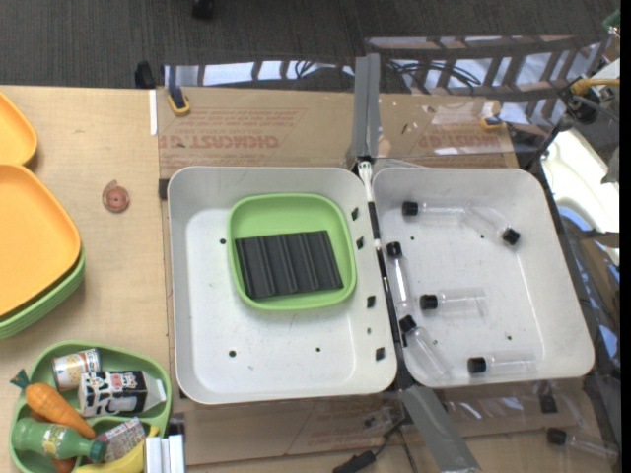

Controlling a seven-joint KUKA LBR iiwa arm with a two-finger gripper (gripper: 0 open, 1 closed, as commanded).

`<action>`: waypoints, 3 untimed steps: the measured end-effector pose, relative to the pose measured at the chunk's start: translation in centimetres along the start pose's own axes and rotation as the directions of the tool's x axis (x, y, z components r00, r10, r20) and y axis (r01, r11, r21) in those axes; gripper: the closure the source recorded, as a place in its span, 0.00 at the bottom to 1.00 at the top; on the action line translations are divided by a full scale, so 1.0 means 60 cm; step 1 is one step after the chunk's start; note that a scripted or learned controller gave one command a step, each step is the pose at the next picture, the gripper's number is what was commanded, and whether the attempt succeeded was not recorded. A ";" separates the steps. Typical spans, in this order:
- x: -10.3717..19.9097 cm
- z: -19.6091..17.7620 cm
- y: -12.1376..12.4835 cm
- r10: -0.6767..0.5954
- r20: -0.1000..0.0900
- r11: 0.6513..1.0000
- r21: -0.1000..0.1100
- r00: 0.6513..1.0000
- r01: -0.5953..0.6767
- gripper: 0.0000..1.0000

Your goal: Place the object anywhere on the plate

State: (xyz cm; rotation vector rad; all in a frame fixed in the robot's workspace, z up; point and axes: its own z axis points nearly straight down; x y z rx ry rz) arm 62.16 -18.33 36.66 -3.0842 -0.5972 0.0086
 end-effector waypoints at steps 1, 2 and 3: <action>0.006 0.148 0.072 0.093 0.000 0.996 0.001 0.996 -0.093 0.00; 0.020 0.194 0.076 0.165 0.000 0.986 0.002 0.986 -0.165 0.00; 0.021 0.194 0.058 0.177 0.000 0.984 0.001 0.984 -0.177 0.00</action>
